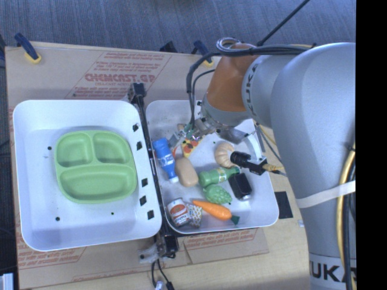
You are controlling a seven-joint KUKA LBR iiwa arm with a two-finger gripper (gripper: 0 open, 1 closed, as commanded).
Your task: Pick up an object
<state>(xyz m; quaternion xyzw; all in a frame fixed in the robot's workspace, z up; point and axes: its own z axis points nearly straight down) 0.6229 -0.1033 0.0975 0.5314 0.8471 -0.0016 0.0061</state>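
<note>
the right bin (pixel 266 213) holds the toy objects. nearest the camera lie a carrot (pixel 213 209) and a small can (pixel 179 211), well below the fingers (pixel 192 139). closer to the fingers: a green bottle (pixel 216 176), a blue bottle (pixel 164 159) just left. finger state: cannot tell. the left bin (pixel 30 138), well left, holds a green divided plate (pixel 95 165).

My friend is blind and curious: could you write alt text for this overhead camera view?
A grey robot arm with an orange band reaches from the right over the right bin, which is cluttered with toy food: a carrot, blue bottle, green bottle. The left bin holds a green divided plate.
</note>
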